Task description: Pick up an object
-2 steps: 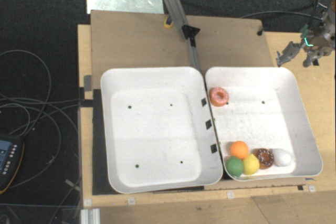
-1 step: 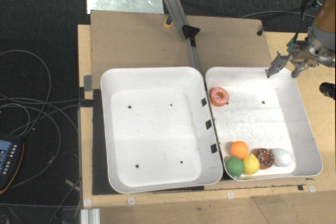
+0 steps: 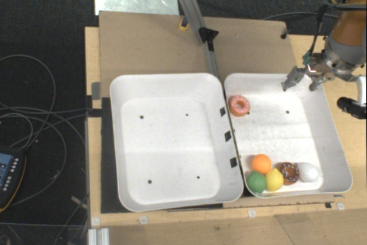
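You are at the very start of this pick: nothing has been lifted, and the whole grasp is still ahead of you. Your gripper [image 3: 301, 81] hangs over the far right corner of the right bin [image 3: 321, 123], its two fingers spread apart with only air between them, so it holds nothing. Every candidate object lies in that same bin. The pink donut [image 3: 239, 105] sits alone against the left wall, toward the far end, and is the nearest piece to the gripper, though still well apart from it. The rest crowd the near edge: an orange ball [image 3: 261, 163], with a green ball [image 3: 256, 182] and a yellow ball [image 3: 274, 180] just in front of it and touching, then a chocolate donut [image 3: 288, 172] and a white egg [image 3: 308, 172] to the right. The left bin [image 3: 132, 94] has no part in this yet. I judge the lone donut the easier target, since the clustered pieces leave the fingers little room. What remains for you is the approach, the descent, the closing and the lift.
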